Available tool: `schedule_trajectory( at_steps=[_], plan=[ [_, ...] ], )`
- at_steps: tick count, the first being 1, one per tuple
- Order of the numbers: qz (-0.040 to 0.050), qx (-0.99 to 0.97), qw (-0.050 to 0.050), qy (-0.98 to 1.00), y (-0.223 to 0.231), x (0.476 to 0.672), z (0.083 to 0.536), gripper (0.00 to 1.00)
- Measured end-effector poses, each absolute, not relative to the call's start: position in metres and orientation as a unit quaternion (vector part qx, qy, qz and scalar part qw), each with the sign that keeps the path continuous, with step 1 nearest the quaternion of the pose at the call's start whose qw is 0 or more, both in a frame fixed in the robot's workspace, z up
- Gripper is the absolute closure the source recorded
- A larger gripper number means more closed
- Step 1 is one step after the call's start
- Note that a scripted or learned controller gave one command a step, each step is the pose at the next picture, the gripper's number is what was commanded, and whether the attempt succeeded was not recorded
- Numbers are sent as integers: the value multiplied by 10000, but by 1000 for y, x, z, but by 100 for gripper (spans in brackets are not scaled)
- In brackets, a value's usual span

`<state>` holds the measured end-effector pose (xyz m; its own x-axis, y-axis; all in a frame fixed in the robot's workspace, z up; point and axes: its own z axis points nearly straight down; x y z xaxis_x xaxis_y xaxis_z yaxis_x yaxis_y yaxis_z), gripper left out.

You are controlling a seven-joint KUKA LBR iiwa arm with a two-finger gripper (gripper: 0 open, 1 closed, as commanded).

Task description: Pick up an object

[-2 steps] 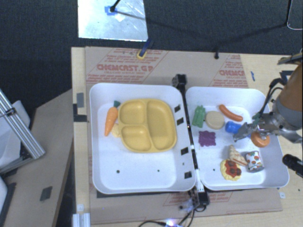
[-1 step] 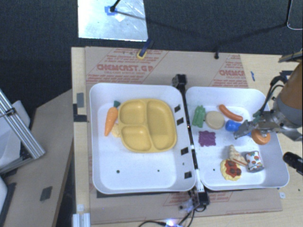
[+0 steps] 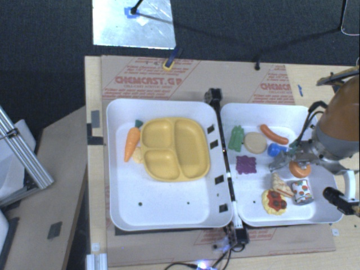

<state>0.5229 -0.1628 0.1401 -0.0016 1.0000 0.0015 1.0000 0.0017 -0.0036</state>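
My gripper [image 3: 291, 161] is low over the right bin [image 3: 247, 215], near its right side. An orange round piece [image 3: 300, 169] lies directly under it, and a blue piece [image 3: 274, 149] sits just to its left. Around it are a red sausage [image 3: 274, 134], a tan round cookie [image 3: 255, 143], a green vegetable [image 3: 237, 138], a purple grape bunch [image 3: 246, 164], a sandwich wedge [image 3: 280, 184], a small can [image 3: 302, 191] and a little pizza [image 3: 274, 202].
The left bin [image 3: 121, 207] holds a yellow divided plate [image 3: 170, 148] and a carrot [image 3: 131, 142] to its left. The arm's grey and orange body [image 3: 340, 125] overhangs the right bin's right edge. A black divider [image 3: 222, 162] runs between the bins.
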Motion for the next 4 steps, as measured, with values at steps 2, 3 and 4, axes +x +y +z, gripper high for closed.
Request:
schedule_trajectory(
  at_steps=[2, 3, 4],
  plan=[
    [-17, -7068, -63, -7073, -165, 526, 104, 100],
    [-13, -7061, -29, -7081, -174, 530, 163, 100],
    [-15, -7053, -27, -7089, -168, 539, 212, 100]
  ],
)
